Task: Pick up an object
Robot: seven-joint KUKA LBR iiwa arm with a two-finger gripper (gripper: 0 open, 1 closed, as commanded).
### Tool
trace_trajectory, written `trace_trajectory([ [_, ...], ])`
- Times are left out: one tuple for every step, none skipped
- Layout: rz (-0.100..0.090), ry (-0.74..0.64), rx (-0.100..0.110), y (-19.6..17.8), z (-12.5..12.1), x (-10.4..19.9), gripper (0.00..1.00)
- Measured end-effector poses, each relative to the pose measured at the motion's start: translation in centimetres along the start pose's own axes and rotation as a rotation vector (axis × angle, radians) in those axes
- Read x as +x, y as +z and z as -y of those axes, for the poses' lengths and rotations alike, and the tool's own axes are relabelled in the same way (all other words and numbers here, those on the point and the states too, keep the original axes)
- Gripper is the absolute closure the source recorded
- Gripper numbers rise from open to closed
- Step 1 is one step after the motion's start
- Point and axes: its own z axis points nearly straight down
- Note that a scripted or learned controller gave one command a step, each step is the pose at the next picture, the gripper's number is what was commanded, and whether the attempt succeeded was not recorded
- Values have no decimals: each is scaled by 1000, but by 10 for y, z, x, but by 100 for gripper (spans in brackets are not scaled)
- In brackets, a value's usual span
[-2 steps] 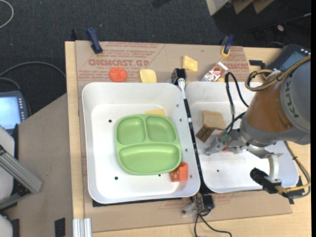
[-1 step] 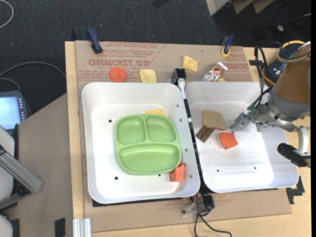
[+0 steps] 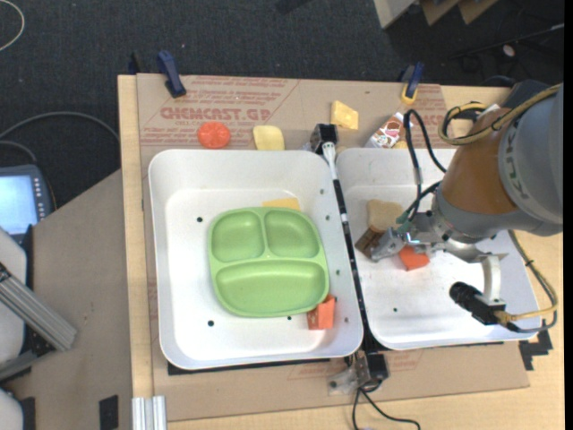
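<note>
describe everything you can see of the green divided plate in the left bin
The green divided plate is a light green, rounded-square dish that looks like matte plastic. Raised ridges split it into three compartments: two smaller ones at the far side and one wide one at the near side. It lies flat, right way up, slightly rotated, near the middle of the left white bin. A pale yellow block pokes out at its far edge, and an orange block sits against its near right corner. Nothing shows in its compartments.

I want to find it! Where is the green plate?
In the camera view, the green plate lies in the left bin, with an orange block touching its lower right corner.
</note>
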Motion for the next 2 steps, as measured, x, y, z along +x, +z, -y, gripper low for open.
trace_trajectory([
  [4,4,-6,-13,-1,-4,100],
  [2,-6,-19,-109,-40,77,100],
])
